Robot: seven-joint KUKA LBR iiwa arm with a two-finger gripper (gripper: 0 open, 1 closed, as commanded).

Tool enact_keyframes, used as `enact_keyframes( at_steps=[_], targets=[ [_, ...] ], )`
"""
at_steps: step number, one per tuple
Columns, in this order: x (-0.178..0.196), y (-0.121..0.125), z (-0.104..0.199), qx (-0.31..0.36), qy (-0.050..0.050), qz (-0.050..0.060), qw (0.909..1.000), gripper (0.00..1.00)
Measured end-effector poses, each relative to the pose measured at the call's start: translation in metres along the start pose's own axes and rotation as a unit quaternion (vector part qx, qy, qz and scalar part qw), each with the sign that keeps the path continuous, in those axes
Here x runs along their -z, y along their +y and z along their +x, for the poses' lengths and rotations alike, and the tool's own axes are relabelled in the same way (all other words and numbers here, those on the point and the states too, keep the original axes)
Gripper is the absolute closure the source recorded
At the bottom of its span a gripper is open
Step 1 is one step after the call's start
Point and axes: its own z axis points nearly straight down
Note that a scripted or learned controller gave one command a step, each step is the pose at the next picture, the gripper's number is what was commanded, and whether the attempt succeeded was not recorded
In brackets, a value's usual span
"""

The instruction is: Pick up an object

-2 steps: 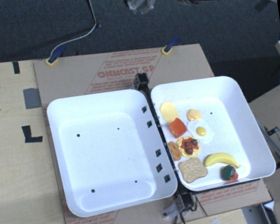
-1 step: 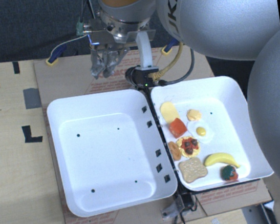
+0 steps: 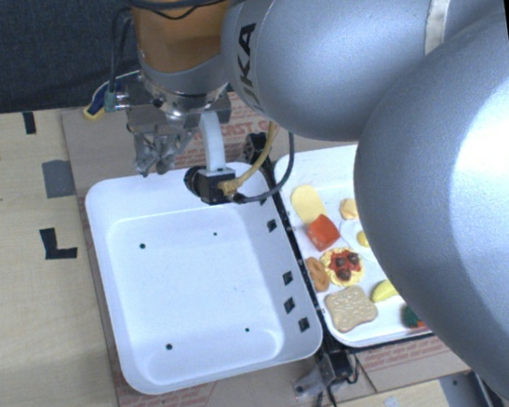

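Gripper (image 3: 159, 155) hangs over the far rim of the left shallow white plastic bin (image 3: 122, 263), can't tell how it's set. Toy food, including a red block (image 3: 323, 231) and tan bread slice (image 3: 350, 307), sits in the right white bin (image 3: 372, 335).

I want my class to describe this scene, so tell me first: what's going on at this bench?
A grey KUKA arm with an orange band reaches in over two white bins. Its pincer hangs over the far rim of the left bin. Toy food lies in the right bin: a yellow piece, a red block, a small pizza, a cracker-like slice. Nothing shows between the pincer's fingers.
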Motion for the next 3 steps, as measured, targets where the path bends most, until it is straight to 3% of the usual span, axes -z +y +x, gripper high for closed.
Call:
enact_keyframes(
  at_steps=[1,2,3],
  targets=[
    [0.198,0.027,-0.002,0.0,0.004,-0.015,0.9999,1.0],
    [0.224,-0.023,-0.001,0.0,0.003,-0.007,1.0,1.0],
    [0.221,-0.122,-0.001,0.001,0.003,-0.006,1.0,1.0]
  ],
)
